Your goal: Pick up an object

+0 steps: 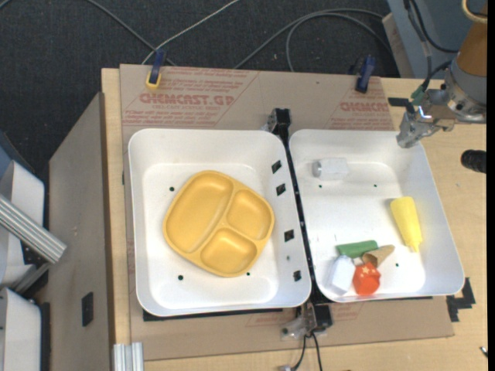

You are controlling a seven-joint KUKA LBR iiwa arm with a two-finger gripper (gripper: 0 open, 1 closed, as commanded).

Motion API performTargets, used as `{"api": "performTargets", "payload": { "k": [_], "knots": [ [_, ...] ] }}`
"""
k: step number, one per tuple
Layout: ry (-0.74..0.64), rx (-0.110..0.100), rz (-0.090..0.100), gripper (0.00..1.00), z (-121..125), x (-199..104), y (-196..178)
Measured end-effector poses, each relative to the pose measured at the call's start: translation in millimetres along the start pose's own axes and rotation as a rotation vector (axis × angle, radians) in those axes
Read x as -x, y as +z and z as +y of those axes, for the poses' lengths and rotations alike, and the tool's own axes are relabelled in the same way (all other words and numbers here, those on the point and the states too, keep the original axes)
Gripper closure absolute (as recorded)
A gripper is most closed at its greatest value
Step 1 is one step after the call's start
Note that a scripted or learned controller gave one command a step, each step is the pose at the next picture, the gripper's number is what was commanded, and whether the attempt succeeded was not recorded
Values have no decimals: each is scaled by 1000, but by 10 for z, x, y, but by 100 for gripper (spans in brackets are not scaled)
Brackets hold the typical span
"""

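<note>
- Hung at the upper right of the frame, the gripper point(408, 134), just over the top right corner rim of the right bin point(441, 207), clear of everything inside it.
- Could not be told whether open or shut; nothing seen in its hold.
- Cut off by the frame's right and top edges: most of the arm point(472, 60), only its grey wrist and a strip of orange visible.
- Lay along the right side of the right bin, a yellow corn-like piece point(407, 221), with bare white floor to its left and above.
- Clustered at the lower middle of that bin, touching or overlapping: a green piece point(356, 248), a small brown piece point(380, 253), a red tomato-like piece point(366, 280) and a white piece point(341, 273) pressed near the bottom rim.
- Hard to make out against the white floor, a pale whitish block point(330, 168) near the upper left of the right bin, well apart from the cluster.
- Filled much of the left bin point(147, 207), a yellow divided tray point(219, 222), tilted, with open floor around it on every side.
- Ran between the two bins, a black strip point(292, 207) where the inner rims met.
- Read in red on the cardboard sheet point(255, 91) on the bench above the bins, "CHEMCAST GP", repeated at right and partly hidden; smaller print illegible.
- Clipped to the sheet's top edge, two blue clamps point(156, 74).
</note>
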State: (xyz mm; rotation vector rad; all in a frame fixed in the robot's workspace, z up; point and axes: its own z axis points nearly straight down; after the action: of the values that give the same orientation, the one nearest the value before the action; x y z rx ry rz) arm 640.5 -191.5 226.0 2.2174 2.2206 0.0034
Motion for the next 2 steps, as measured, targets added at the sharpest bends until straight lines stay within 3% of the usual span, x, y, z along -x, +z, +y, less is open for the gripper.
{"api": "performTargets", "payload": {
  "k": [2],
  "knots": [
    [-4,-4,2,100,97,-1044,60]
  ]
}}
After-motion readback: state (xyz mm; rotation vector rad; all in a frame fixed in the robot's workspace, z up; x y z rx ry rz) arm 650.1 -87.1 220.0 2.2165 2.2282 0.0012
